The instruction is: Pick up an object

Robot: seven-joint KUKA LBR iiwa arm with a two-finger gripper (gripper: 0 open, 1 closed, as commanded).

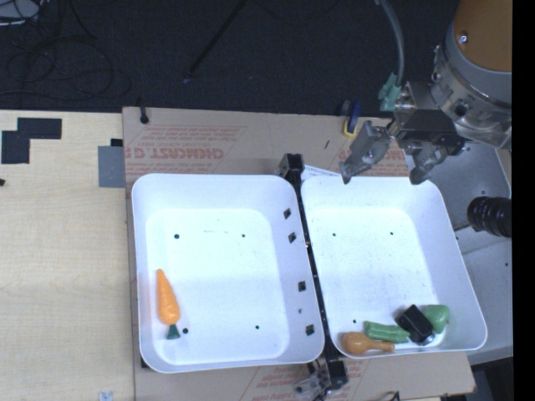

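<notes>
Two shallow white bins sit side by side on the tabletop (pixel 58 249), on a sheet of brown cardboard (pixel 217 140) printed with red lettering. The left bin (pixel 144 224) holds one thing – a single toy carrot (pixel 167 299), orange with a small dark green top, lying near the bin's left wall with its green end toward the front edge.

The right bin (pixel 456 249) holds four things, all crowded into its front right corner: one yellow-orange pear-shaped piece (pixel 364 343) lying against the front rim, one long green vegetable (pixel 386 332) just behind it, one black block (pixel 415 323) resting partly on the green vegetable, and one pale green rounded piece (pixel 437 314) touching the block on its right side.

The gripper (pixel 377 175) hangs above the back rim of the right bin, well apart from the cluster of four things. Its two fingers (pixel 361 159) are spread wide – one points down over the back left part of the bin, the other over the back right part – and nothing is between them. Above them is the grey wrist and the orange band (pixel 485 23) of the arm
</notes>
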